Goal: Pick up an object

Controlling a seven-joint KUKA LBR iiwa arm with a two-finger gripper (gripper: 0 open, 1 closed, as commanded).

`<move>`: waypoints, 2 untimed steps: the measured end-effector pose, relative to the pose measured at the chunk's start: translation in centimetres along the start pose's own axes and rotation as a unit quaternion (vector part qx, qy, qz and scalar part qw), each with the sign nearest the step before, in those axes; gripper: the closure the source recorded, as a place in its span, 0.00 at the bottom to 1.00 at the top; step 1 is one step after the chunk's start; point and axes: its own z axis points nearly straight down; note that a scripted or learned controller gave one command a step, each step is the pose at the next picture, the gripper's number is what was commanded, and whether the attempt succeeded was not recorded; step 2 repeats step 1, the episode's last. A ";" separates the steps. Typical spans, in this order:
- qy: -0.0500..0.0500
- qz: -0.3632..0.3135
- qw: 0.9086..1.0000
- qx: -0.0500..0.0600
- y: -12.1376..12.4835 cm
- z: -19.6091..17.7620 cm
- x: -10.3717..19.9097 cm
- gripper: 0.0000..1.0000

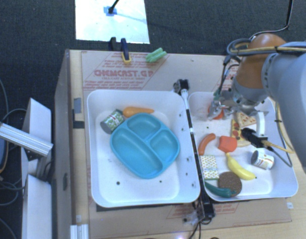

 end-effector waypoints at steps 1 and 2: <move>0.000 0.001 1.000 -0.001 -4.8 -9.0 3.5 1.00; 0.000 0.001 1.000 -0.001 -4.8 -9.0 3.5 1.00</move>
